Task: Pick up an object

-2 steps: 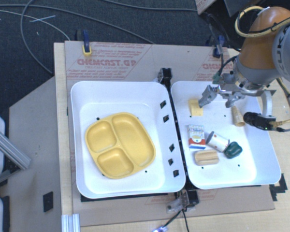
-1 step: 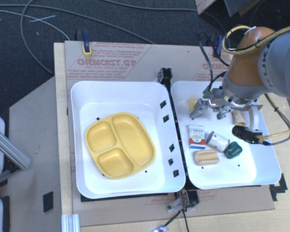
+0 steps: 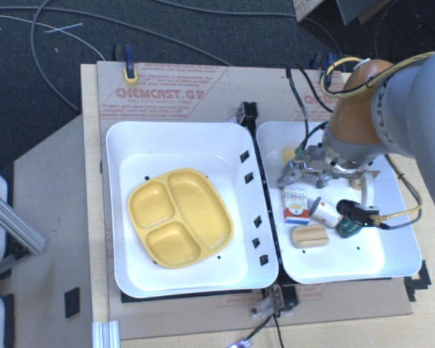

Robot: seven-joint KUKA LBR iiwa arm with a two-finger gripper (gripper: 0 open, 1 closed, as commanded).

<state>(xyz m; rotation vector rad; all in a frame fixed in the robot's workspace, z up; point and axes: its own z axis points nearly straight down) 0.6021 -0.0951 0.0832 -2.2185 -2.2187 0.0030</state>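
Above the small printed box [image 3: 296, 202] in the right bin [image 3: 391, 259], the hand [image 3: 326, 171] hovered low, presumably lining up a pick, its grip impossible to judge, with a tan block [image 3: 309, 237] just below the box.

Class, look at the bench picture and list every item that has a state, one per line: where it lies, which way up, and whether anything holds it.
Yellow divided tray: lying flat, open side up, in the left bin, compartments bare.
Small printed box: lying flat in the right bin, untouched.
White tube with green cap: on its side, beside the box.
Tan block: lying flat, free, below the box.
Gripper: low over the right bin, above the items.
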